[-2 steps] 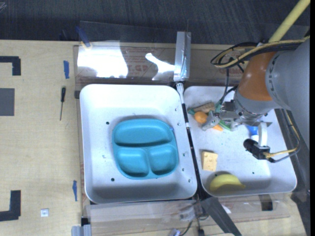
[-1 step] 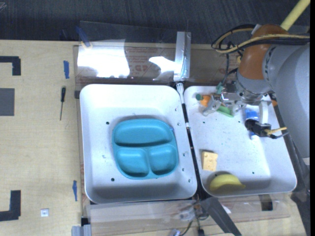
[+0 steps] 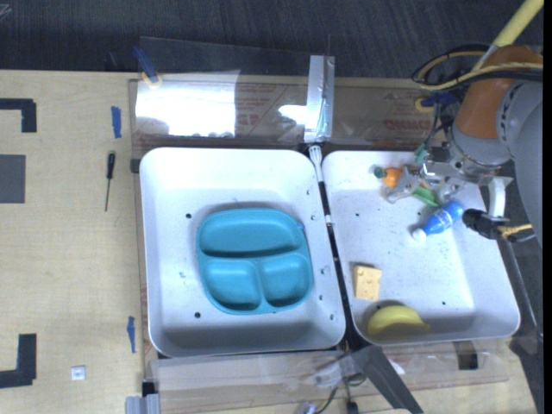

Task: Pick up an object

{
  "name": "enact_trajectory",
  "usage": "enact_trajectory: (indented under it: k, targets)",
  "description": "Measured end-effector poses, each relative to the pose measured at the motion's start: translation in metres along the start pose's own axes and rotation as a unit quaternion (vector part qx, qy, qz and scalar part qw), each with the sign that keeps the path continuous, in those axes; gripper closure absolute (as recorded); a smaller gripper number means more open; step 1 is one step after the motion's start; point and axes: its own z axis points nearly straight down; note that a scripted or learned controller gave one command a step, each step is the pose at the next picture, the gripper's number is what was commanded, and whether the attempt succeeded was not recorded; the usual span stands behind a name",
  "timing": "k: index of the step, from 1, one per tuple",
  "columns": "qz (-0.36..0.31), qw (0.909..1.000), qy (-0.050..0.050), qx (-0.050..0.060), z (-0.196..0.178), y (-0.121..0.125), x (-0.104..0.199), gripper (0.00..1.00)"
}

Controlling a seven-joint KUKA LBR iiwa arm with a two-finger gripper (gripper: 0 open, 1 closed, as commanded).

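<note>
On the pale wooden counter (image 3: pixel 60 257), two shallow white plastic bins are sitting side by side, w/ dark carpet-like floor (image 3: pixel 259 7) showing beyond the far edge. A clear plastic sheet (image 3: pixel 224 102) is lying behind the bins, catching glare. A thin black screwdriver-like stick (image 3: pixel 109 178) is resting on the counter left of the bins, near bits of blue tape (image 3: pixel 116 121).

The left bin (image 3: pixel 164 179) is holding a teal plastic divided tray (image 3: pixel 254 259), three compartments, sitting approx. in the middle.

The right bin (image 3: pixel 483 296) is carrying several things: a yellow sponge-like square block (image 3: pixel 367 281) near its left wall, a yellow banana-like rounded item (image 3: pixel 395 320) at the near edge just below the block, a small orange item (image 3: pixel 391 176) toward the far side, and a blue-and-white bottle-like object (image 3: pixel 437 220) lying on its side.

The grey arm w/ orange band (image 3: pixel 488 110) is reaching in from the right, and the metal tool (image 3: pixel 421 179) is hanging over the far part of the right bin. The orange item is sitting just left of the tool; the blue-and-white object is lying just below and right of it; something green (image 3: pixel 428 195) is showing between them. Can't tell how the tool is set.
</note>
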Motion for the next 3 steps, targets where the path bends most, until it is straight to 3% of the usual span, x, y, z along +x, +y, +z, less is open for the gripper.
enact_trajectory:
  k: [1, 2, 3]
  targets:
    - [-0.003, 0.9999, 0.01, 0.007, -0.002, 0.006, -0.015, 0.0]
    - [-0.005, 1.0, 0.006, 0.004, -0.023, 0.009, -0.017, 1.0]
    - [-0.059, 0.998, -0.005, -0.021, -0.122, 0.004, 0.055, 1.0]
